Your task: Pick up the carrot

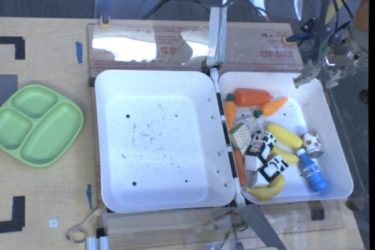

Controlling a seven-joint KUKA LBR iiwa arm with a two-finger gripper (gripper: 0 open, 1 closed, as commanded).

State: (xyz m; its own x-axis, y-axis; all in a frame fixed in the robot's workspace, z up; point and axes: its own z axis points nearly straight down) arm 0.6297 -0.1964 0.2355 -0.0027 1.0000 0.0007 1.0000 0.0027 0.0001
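Gripper (321, 74) up at right bin's (337, 143) far right corner, hanging over rim. Grip state impossible to judge from here; nothing seen in it. Carrot (274, 105) lies in far part of right bin, tilted, just beside red-orange pepper (252, 96), well apart from gripper. Corn (285, 136), blue bottle (313, 173), banana (266, 189) crowd same bin. Left bin (105, 126) alongside; green plate (38, 124) on bench.

The wooden bench (53, 44) bears two white bins (158, 137) side by side and a green divided plate (40, 125).
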